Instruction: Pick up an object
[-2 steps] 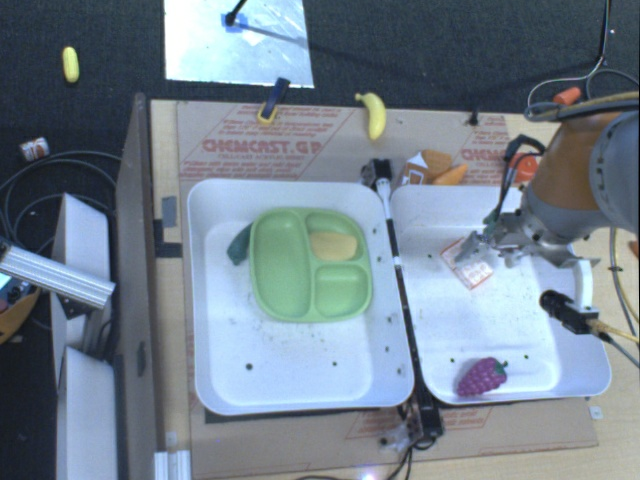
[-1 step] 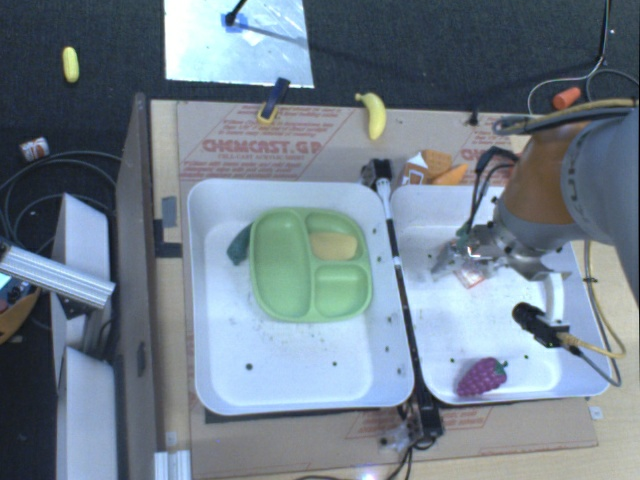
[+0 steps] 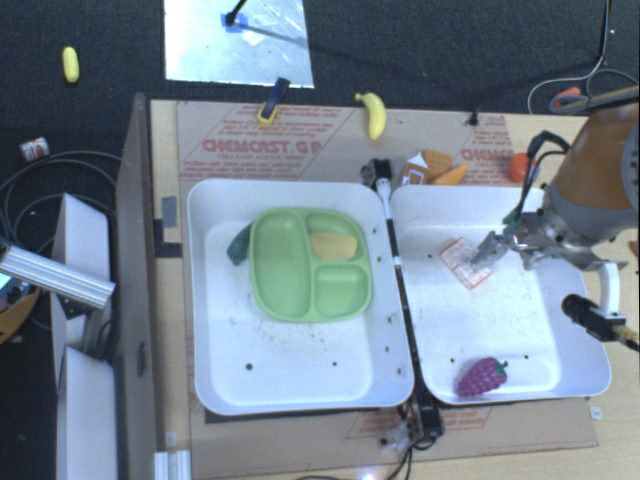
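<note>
Gripper (image 3: 489, 253) low over right bin (image 3: 580, 368), finger state indiscernible, tips at small clear packet (image 3: 466, 263); purple grape bunch (image 3: 482, 376) well below, apart.

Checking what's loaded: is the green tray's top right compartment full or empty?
Full: a yellow block lies in that compartment of the green tray, covering most of its floor.

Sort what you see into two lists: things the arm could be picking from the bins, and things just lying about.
In the bins:
packet, beside the gripper
grapes
green tray
yellow piece in the tray

Lying about:
banana on the board
yellow toy on the floor
clamp
</note>
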Tool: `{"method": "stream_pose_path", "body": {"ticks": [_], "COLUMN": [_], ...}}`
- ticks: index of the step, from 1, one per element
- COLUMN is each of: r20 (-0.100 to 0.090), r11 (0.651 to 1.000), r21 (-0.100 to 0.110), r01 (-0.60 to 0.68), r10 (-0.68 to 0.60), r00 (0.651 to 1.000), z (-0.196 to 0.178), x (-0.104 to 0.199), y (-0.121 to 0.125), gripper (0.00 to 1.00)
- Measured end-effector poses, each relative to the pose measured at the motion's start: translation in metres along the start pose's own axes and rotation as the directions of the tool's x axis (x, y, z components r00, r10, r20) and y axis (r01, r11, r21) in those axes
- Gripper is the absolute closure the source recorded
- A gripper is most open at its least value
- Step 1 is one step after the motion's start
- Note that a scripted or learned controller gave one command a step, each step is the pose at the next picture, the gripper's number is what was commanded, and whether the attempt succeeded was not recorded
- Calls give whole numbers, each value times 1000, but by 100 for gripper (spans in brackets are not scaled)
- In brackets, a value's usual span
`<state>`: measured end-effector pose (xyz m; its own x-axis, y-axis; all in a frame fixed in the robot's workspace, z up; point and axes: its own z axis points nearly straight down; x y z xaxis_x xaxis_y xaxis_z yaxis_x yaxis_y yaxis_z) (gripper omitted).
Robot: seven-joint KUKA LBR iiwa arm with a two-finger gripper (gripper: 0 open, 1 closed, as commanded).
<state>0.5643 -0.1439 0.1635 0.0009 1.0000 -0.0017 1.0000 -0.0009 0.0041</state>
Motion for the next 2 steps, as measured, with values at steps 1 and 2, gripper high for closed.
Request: {"method": "stream_pose_path", "body": {"ticks": [1, 2], "r20": [-3, -1], "r11": [1000, 1000], "r21": [7, 0], "r01": [4, 10], "r10": [-4, -10], "r00": [1000, 1000], "z": [69, 79], "x": [12, 54], "y": [0, 39], "gripper": [0, 0]}}
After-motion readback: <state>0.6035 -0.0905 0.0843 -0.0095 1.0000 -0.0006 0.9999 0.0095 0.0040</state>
